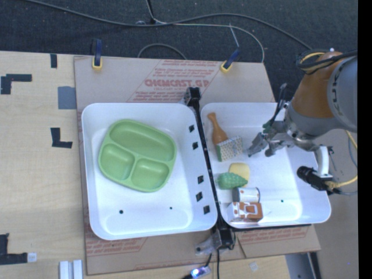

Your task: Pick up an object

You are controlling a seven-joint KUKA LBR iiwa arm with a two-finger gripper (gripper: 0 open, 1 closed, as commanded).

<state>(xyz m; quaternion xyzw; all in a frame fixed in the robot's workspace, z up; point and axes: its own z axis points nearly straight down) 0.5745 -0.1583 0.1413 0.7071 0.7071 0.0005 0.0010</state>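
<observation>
My gripper [263,145] hovers over the right bin [290,208], its fingers apart with nothing between them, near a small patterned box [231,149] by the bin's left wall — light and stiff, I judge — best pinched across its flat sides.

arm [325,97]: grey, orange band above wrist, reaching in from the right | gripper [263,146]: low over right bin, fingers spread apart, nothing between them
</observation>
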